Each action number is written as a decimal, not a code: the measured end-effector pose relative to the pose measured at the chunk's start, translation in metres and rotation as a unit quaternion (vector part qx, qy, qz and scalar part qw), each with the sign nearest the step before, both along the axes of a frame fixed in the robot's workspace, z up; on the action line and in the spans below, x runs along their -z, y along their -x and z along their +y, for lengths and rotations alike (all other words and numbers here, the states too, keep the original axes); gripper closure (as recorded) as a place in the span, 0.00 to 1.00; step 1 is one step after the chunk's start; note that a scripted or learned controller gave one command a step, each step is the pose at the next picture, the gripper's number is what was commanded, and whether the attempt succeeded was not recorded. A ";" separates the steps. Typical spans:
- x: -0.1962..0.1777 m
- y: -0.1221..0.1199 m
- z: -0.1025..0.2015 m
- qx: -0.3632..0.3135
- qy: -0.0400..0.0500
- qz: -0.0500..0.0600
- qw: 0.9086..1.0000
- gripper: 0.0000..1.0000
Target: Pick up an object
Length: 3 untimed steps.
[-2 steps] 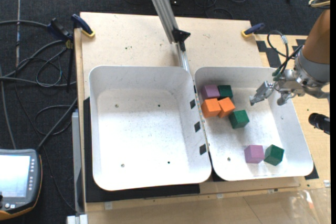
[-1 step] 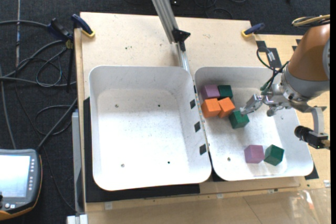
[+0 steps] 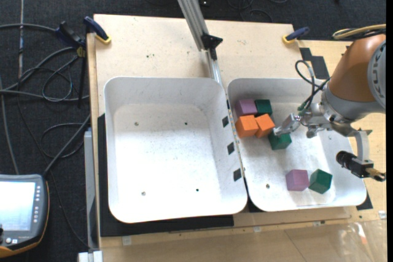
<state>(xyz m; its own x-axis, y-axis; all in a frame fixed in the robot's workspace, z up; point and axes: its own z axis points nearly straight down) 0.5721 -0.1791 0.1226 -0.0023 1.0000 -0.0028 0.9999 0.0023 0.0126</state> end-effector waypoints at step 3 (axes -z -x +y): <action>-0.115 0.008 -0.015 0.002 0.000 0.003 1.000 1.00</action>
